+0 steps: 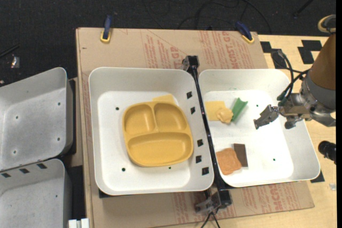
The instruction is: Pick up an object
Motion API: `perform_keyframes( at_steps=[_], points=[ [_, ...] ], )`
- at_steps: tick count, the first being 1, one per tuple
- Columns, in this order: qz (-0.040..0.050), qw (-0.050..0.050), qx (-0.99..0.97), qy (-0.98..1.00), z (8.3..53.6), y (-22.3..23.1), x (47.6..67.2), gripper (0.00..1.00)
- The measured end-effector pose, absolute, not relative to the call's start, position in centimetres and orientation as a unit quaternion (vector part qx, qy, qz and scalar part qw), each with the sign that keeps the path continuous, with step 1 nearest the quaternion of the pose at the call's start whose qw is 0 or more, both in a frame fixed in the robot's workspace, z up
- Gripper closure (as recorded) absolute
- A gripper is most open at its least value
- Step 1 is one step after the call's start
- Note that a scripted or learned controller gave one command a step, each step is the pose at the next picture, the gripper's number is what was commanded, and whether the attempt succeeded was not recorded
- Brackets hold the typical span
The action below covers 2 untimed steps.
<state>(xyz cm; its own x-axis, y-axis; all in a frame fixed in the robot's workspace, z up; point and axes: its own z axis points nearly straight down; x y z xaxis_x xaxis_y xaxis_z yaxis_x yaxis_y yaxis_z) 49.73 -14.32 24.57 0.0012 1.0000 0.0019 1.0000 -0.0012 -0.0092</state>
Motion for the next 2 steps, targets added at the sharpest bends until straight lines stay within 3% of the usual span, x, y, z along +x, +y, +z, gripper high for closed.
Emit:
perform_keyframes(
  at_steps=[1, 2],
  points=[
    [0.0003, 0.0, -0.707, -0.707, 24.9, -14.3, 49.9, 0.0],
    [0.0017, 0.003, -0.708, -0.707, 18.8, -14.1, 50.5, 0.0]
  ],
)
